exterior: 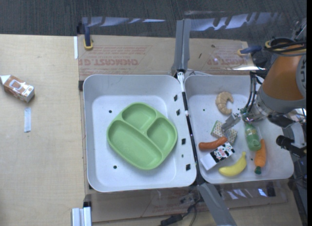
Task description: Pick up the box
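My tool (238, 119) hangs low in the right-hand shallow white bin (273, 171), reaching in from the right under my grey arm with its orange band (285, 76); whether it is spread or pressed together I cannot tell, since it is small and partly hidden by my wrist. The small black-and-white patterned box (220, 154) lies flat in the lower middle of that same bin, apart from my tool, just below the orange-red sausage (212, 144) and touching the yellow banana (234, 166) at its lower right. Between the sausage and my tool lie pale speckled square crackers (219, 129). A tan croissant (224, 102) sits toward the back of the bin. A green bottle (252, 139) and an orange carrot (261, 155) lie side by side near the right wall. The left-hand white bin (97, 171) holds a light green divided plastic plate (142, 135). Far left on the wooden desk (39, 161) rests a small orange-and-white carton (18, 88), well apart from both bins.
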`<state>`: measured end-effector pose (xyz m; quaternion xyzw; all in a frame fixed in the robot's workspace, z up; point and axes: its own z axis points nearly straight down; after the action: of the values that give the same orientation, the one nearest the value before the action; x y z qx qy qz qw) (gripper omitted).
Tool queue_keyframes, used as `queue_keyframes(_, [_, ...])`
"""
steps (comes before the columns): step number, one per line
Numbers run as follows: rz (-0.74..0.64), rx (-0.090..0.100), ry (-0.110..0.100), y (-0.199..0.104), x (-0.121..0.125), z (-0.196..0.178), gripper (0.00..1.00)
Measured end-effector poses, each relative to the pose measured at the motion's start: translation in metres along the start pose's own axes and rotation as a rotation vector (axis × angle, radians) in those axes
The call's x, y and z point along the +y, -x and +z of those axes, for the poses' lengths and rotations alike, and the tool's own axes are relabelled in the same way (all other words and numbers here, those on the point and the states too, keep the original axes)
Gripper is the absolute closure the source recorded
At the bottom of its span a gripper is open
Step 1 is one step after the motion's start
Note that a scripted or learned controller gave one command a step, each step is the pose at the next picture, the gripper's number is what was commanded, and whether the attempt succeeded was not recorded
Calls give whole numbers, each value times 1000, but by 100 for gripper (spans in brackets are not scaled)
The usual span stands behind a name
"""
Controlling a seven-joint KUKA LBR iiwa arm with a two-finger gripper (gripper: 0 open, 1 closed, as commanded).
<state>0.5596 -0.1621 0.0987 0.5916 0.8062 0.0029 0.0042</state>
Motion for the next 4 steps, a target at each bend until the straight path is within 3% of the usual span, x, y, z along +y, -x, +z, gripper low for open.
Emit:
queue_keyframes(1, [-42, -3, 3, -43, 27, 0, 0])
queue_keyframes(2, [-64, -7, 4, -52, 26, 0, 0])
queue_keyframes(3, [-117, -1, -3, -41, 67, -2, 0])
queue_keyframes(4, [-117, -1, -3, -41, 67, -2, 0])
